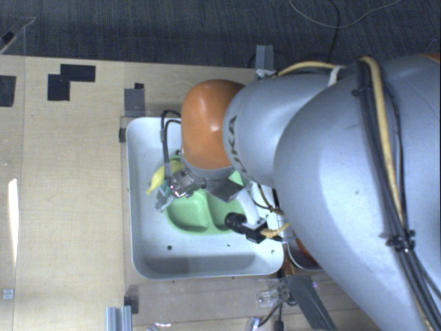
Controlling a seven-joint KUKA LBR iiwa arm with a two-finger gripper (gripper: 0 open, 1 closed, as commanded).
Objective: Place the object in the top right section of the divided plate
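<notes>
Camera view: a yellow object (158, 178), apparently a banana, lies in the white bin (141, 205) at the gripper (170, 192), left of the green plate (189, 212); whether it is held cannot be determined. The bin sits on a wooden bench (62, 212), with dark carpet (138, 19) beyond.

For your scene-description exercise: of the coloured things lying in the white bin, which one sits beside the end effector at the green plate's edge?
The yellow object, not the green plate; it lies just left of the end effector.
</notes>
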